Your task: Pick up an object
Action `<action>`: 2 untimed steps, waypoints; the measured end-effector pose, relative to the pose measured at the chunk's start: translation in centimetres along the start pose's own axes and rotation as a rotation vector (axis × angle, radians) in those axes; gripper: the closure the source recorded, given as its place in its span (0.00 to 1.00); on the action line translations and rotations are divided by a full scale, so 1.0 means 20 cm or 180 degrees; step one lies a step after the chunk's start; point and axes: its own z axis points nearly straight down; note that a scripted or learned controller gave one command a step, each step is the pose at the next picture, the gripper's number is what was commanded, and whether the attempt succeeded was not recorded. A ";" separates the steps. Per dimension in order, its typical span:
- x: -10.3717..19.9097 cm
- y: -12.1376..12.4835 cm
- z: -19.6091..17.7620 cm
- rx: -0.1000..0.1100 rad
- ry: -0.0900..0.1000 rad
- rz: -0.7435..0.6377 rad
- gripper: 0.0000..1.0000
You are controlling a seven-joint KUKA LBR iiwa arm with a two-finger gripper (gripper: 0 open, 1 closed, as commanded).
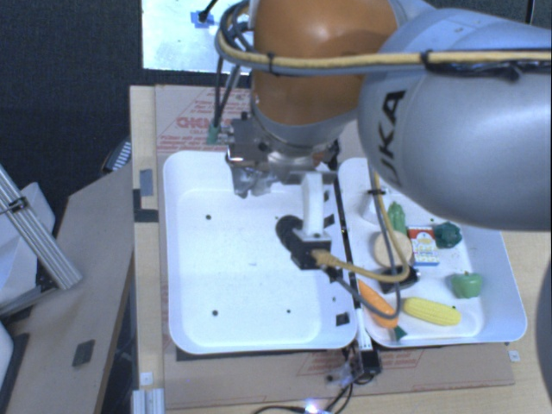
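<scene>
Glossy orange-and-grey arm (pixel 362 67), metallic end effector (pixel 248 178), grip state unclear, oblong yellow corn (pixel 431 311)

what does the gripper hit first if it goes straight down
Probably the bare floor of the left bin near its back wall; nothing seems to lie under the gripper, though depth is unclear.

Corn (pixel 431 311) lies right of carrot (pixel 377 303) in the right bin (pixel 498 310).
</scene>
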 end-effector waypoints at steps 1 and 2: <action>-0.27 0.02 0.23 0.0028 -0.0012 0.0015 1.00; -0.41 -0.19 0.43 0.0038 -0.0013 0.0011 1.00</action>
